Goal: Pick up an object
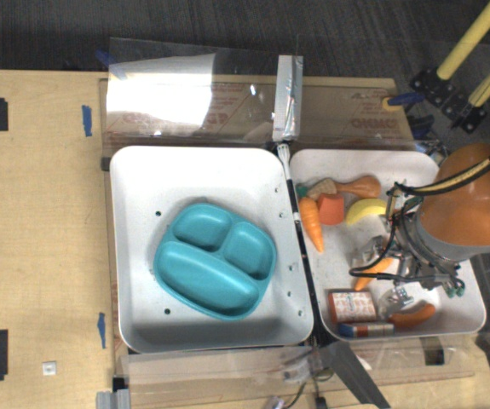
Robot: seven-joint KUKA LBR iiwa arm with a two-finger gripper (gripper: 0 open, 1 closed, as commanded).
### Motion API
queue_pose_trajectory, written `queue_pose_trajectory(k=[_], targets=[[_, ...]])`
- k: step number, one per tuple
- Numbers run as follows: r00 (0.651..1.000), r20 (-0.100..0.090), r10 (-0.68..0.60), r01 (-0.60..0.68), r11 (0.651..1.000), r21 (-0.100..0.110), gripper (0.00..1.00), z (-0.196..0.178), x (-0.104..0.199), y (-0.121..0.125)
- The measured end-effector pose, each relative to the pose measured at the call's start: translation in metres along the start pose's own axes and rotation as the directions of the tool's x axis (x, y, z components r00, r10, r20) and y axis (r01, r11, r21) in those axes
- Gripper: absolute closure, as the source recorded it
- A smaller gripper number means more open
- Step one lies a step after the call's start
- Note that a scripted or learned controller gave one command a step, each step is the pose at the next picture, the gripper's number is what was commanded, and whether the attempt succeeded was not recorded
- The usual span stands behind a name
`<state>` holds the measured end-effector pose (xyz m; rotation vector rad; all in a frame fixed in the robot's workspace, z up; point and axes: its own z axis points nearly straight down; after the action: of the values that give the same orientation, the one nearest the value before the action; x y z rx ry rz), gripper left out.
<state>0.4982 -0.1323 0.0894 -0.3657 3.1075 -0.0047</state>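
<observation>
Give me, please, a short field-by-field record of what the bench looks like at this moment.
left bin: holds a teal divided plate
right bin: carrot, orange block, banana, small box, marker
arm: over the right bin
gripper: low among the items, grasp unclear

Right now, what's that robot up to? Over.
Hand low in right bin, among the toys. Grip unclear from here. Carrot and box lie apart from it. Teal tray alone in left bin.
</observation>
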Motion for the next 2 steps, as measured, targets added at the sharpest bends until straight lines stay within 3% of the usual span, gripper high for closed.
queue_pose_trajectory(k=[1,2], targets=[[1.0,0.015,-0.003,0.003,1.0,0.006,1.0,-0.013,-0.005,0.0],[1.0,0.007,-0.021,0.021,1.0,0.003,1.0,-0.195,-0.029,0.019]])
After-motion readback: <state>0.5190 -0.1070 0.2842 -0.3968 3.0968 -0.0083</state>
